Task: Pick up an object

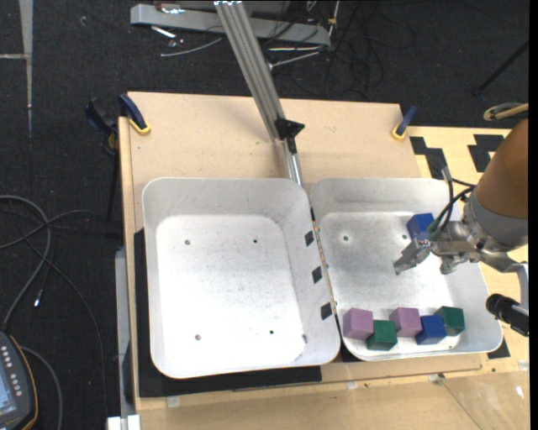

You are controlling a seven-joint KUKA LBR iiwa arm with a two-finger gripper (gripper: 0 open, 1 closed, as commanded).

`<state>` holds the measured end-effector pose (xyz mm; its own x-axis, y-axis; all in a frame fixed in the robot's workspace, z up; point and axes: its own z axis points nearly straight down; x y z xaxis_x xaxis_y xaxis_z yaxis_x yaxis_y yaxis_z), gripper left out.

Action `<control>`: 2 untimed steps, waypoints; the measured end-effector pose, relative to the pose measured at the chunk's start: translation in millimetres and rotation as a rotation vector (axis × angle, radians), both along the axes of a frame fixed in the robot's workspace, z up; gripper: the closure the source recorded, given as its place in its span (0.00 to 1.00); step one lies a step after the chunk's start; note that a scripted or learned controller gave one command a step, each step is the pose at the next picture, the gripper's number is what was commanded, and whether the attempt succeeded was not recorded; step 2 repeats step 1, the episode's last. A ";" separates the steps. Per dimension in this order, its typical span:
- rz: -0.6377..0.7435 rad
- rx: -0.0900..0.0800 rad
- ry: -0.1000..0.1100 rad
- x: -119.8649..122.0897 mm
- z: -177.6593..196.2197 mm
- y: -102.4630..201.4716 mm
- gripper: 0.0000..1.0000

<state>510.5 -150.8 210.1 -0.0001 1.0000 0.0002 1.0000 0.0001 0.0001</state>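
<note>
The gripper (429, 256) hangs over the right bin (370, 201); its fingers stand apart, nothing between them; a blue block (420, 225) sits just behind the wrist, partly hidden by it. Five blocks line the bin's near wall: purple (359, 322), green (383, 334), purple (407, 320), blue (431, 327), green (452, 318); the arm (504, 189) is cut off at the right.

Dark carpet floor (59, 76) surrounds a light wooden bench (210, 134). Loose black cables (34, 243) trail over the carpet on the left. A grey metal pole (252, 71) slants up from the bench's back to a metal frame (227, 21) at top. Clamps (134, 113) grip the bench's rear corners.
</note>
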 end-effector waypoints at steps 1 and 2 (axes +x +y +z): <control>0.003 -0.002 0.002 88.5 -116.4 -33.5 0.00; 0.003 -0.002 0.002 88.5 -116.4 -33.5 0.00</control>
